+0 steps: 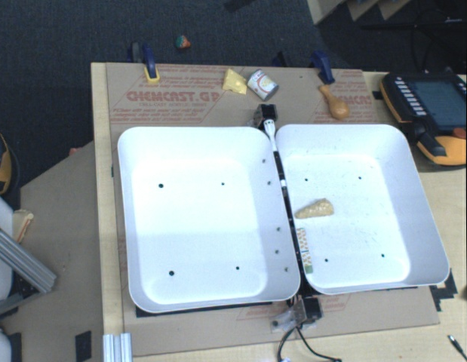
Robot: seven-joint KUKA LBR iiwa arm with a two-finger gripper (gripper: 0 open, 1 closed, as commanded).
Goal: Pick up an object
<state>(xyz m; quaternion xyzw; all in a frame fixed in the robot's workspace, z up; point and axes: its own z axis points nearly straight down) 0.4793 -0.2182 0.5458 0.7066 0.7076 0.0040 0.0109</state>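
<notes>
Camera view puts my target, the flat tan wedge-shaped piece (pixel 314 210), in the right shallow white plastic bin (pixel 403 194), just beside its left wall. That wall is the risk, I judge: descending there I could clip the rim, or skid the low wedge aside.

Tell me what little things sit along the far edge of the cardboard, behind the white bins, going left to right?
Blue clamp with yellow tip → yellow wedge-shaped piece → small silver and white can-like thing → second blue clamp → tan wooden-looking piece.
</notes>
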